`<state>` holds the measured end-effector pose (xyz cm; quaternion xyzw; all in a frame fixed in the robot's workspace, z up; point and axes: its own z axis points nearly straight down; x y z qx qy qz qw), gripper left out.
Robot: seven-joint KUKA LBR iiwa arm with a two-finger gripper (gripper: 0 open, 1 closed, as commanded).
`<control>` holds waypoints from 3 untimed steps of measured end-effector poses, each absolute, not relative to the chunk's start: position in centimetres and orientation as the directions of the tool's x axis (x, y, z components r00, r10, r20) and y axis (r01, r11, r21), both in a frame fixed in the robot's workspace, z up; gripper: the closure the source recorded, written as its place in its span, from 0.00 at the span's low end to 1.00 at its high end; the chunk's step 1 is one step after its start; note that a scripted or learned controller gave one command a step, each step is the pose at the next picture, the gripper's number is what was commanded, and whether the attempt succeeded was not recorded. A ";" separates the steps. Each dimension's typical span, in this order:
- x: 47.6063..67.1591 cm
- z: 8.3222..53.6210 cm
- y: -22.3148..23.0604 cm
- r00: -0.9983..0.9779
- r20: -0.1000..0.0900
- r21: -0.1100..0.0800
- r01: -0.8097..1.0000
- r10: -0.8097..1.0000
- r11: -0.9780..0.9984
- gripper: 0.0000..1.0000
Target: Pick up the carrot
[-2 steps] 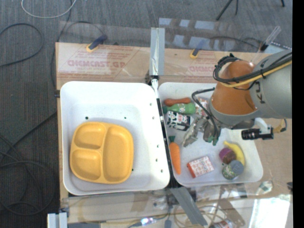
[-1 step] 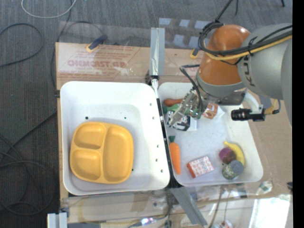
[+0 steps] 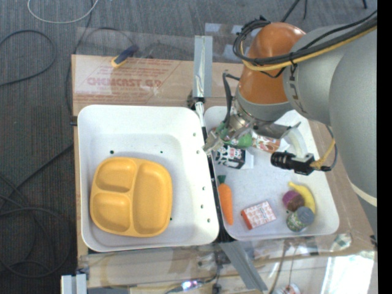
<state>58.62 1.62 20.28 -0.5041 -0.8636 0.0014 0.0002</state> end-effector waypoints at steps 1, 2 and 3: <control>58.2 24.3 6.1 -0.188 -0.003 -0.003 0.982 0.982 0.188 1.00; 51.5 25.2 5.2 0.321 -0.007 -0.004 0.947 0.947 -0.321 1.00; 48.3 19.9 3.6 0.195 -0.004 -0.006 0.981 0.981 -0.195 1.00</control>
